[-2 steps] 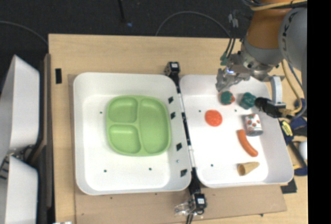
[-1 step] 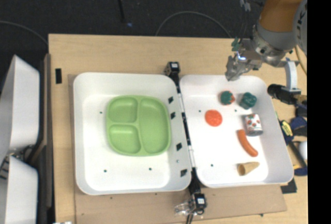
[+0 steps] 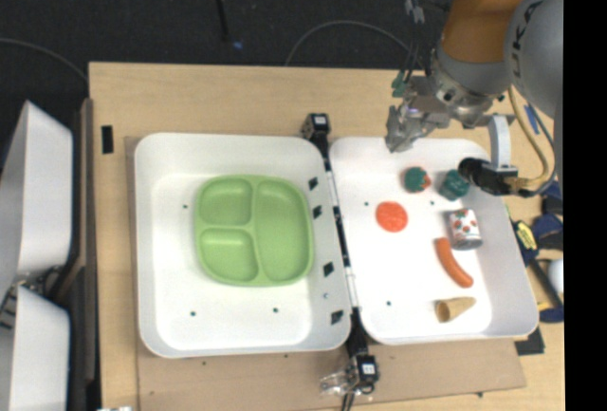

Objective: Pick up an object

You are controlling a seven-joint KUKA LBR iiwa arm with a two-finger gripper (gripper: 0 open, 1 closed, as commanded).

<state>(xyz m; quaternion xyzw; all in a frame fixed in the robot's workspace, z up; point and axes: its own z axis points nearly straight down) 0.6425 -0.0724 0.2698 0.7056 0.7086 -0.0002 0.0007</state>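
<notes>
Gripper [image 3: 406, 129] hovers over the right bin's [image 3: 379, 305] far edge; I cannot tell how its jaws stand. Nearest target, the green object [image 3: 414, 178], sits just below. Best: centre above, drop straight down.

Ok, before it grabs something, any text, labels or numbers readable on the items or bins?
None can be read.
Small box in the right bin: red-and-white print, too blurred to read.
Green divided plate in the left bin: no markings seen.
Black clips between the bins: no lettering legible.
</notes>
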